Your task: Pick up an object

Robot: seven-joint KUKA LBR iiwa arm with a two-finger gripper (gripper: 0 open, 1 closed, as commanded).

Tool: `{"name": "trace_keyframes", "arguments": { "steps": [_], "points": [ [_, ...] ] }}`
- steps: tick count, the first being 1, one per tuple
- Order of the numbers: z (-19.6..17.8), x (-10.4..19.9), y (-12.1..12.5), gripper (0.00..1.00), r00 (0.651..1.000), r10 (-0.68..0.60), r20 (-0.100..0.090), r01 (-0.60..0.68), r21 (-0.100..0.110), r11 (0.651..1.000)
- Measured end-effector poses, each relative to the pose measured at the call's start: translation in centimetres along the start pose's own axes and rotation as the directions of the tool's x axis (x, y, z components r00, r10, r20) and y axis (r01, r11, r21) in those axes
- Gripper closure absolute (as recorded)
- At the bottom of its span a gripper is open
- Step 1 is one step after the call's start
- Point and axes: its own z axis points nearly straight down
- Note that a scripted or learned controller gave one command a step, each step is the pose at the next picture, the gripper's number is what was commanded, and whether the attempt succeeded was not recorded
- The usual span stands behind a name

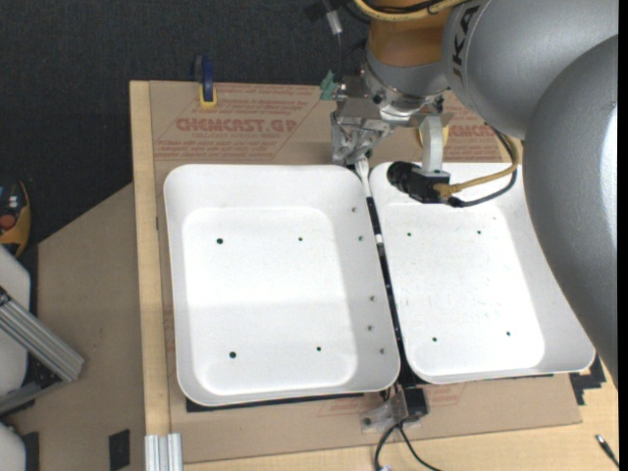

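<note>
White plastic: two shallow bins side by side on a brown board, the left bin (186,292) and the right bin (549,312), their inner rims touching along a dark seam.
Board: brown sheet (245,121) with red printed lettering along its far edge, lying under both bins.
Arm: grey, with an orange band (417,8) above the wrist, reaching in from the right and filling the upper right corner.
Gripper: the gripper (355,155) hangs at the far end of the seam, just over the far corners where the two bins meet; whether its jaws are apart or together cannot be told at this angle.
Held thing: nothing can be made out between the jaws.
Thing to pick up: no loose item can be made out on either bin floor; only small dark dots mark the floors.
Black part: a black piece (412,180) with a yellow cable sits just right of the gripper, over the far edge of the right bin.
Clamp: a blue and yellow clamp (205,79) grips the board's far edge, well left of the gripper.
</note>
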Motion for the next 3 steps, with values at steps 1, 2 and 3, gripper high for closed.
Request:
{"name": "trace_keyframes", "arguments": {
  "steps": [1, 2, 3],
  "points": [
    [-3.5, 0.0, -1.4, 1.00, 1.000, 0.003, 0.000, -0.003, -0.013, 1.000],
    [-9.4, -8.1, -1.3, 1.00, 1.000, 0.010, 0.003, -0.010, -0.018, 1.000],
    [-4.4, -6.2, -1.5, 1.00, 1.000, 0.003, 0.001, -0.003, -0.005, 1.000]
  ]
}}
